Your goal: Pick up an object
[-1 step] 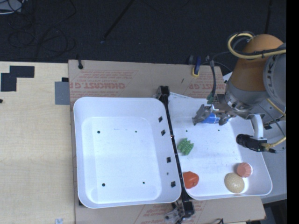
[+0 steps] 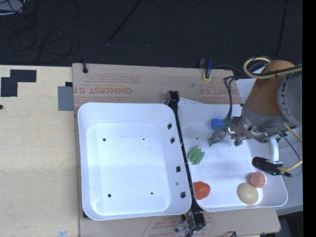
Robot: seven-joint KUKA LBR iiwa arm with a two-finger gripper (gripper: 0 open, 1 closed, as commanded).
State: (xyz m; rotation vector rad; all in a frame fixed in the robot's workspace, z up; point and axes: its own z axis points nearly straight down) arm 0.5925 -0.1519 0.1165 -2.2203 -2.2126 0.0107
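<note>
- Lowest in the right bin (image 2: 281, 200), at its five o'clock corner, sits a cream ball (image 2: 248, 193), with a pink ball (image 2: 257, 179) touching it at one o'clock.
- Red object (image 2: 201, 189) lies at seven o'clock by the divider.
- Green object (image 2: 196, 155) rests near the bin's centre-left.
- Gripper (image 2: 224, 136) hangs above the floor, fingers spread, holding nothing.
- Blue object (image 2: 217, 124) sits just at its eleven o'clock.

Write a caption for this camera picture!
Arm's gripper hovers in the right bin near blue and green toys.
</note>
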